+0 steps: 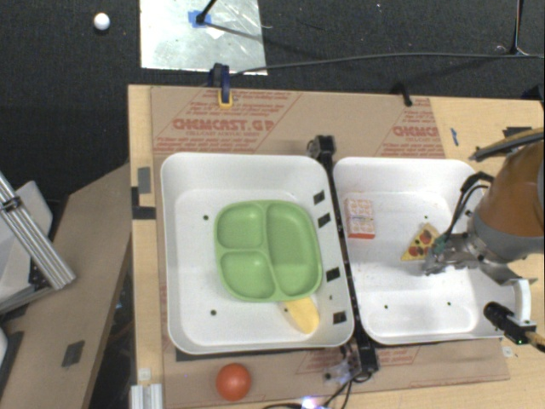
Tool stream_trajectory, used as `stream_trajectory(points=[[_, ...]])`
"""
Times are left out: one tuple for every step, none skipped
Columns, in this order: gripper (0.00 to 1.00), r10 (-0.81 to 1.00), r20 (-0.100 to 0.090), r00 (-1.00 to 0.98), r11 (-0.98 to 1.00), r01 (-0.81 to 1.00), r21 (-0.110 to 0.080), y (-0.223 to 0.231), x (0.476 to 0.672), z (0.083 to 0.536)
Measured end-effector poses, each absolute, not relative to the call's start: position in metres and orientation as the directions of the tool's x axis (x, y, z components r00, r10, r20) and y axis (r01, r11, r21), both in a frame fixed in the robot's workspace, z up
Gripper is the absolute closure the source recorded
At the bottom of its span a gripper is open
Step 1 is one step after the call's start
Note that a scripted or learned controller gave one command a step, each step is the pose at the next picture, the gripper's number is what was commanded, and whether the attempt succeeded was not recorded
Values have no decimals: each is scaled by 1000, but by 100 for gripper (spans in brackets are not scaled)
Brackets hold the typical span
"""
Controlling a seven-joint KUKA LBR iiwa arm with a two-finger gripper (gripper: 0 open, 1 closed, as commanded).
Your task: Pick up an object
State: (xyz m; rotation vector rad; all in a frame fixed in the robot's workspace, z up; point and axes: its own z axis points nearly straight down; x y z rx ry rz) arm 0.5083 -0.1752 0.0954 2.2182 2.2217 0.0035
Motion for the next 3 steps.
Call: stream_trajectory(points=[[100,1000,-3,-4,4,1000,8,-175,510,160],[100,1000,-2,-5,5,1000,6,-175,512,203],[100,1000,1,-9,9,1000,3,-131,514,211]])
